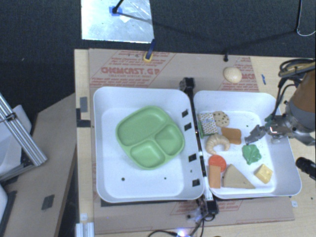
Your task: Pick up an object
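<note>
The right bin holds toy food: a patterned packet, a cookie, an orange block, a croissant, a tomato, an orange wedge, a tan sandwich slice, a green leafy piece and a yellow cheese cube. My gripper reaches in from the right and hovers just above the green leafy piece, beside the orange block. Nothing is visibly held between its fingers.
The left bin carries a green divided plate. A beige egg-shaped object lies on the cardboard behind the right bin. A black hinge strip separates the bins. Cables hang at the far right.
</note>
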`<state>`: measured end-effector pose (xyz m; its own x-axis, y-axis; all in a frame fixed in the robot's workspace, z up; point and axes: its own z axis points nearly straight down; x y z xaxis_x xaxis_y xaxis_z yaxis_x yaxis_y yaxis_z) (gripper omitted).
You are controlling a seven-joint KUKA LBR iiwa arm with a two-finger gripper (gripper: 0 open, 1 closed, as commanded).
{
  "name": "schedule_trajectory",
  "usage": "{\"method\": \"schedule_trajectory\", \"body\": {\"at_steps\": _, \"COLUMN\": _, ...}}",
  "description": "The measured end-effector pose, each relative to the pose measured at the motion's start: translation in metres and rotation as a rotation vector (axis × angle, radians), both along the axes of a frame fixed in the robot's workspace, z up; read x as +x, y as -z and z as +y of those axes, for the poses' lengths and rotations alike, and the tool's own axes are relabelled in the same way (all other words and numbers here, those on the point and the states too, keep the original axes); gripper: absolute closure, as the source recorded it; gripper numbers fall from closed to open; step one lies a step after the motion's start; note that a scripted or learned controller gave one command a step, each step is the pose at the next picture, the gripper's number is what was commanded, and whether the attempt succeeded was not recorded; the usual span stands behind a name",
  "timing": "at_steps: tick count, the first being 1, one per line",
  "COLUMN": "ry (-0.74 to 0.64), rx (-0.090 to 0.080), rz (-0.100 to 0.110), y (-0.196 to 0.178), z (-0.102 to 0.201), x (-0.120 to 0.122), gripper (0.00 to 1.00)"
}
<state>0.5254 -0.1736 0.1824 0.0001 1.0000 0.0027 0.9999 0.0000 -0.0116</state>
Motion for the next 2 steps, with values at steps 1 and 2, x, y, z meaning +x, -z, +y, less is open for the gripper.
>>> {"method": "schedule_trajectory", "body": {"at_steps": 1, "ry": -0.004, "rx": -0.003, "rz": -0.013, "y": -0.007, "z": 0.000, "x": 0.003, "gripper": 0.00}}
{"method": "schedule_trajectory", "body": {"at_steps": 2, "ry": -0.002, "rx": -0.002, "rz": -0.008, "y": 0.055, "z": 0.004, "x": 0.008, "gripper": 0.00}}
